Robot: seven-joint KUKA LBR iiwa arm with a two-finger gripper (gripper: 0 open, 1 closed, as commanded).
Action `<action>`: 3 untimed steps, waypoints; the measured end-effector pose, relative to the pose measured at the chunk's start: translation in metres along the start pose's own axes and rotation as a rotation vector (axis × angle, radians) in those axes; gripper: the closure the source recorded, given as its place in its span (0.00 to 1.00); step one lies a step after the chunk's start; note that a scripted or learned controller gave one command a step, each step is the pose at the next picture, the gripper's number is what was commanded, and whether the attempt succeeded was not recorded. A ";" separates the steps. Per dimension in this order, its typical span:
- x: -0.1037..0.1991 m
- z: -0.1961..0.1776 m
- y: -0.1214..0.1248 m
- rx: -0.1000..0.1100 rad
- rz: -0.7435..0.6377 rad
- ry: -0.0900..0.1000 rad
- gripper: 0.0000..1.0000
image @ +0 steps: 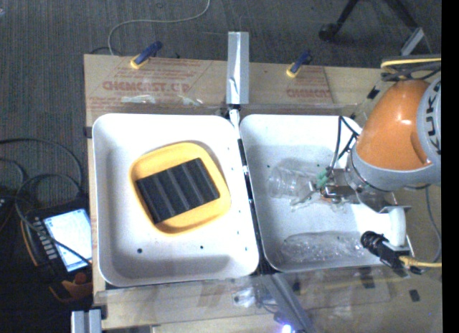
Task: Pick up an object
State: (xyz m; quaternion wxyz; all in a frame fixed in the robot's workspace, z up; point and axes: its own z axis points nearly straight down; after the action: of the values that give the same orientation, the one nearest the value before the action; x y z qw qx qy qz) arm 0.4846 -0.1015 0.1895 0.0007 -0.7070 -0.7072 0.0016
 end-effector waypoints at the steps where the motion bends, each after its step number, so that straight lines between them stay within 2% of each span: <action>1: -0.046 0.042 0.068 -0.021 0.040 0.007 0.00; 3: -0.057 0.048 0.086 -0.049 -0.028 -0.008 0.00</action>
State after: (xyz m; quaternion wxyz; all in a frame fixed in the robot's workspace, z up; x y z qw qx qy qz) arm 0.5703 -0.1584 0.1414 -0.0195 -0.6968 -0.7168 -0.0131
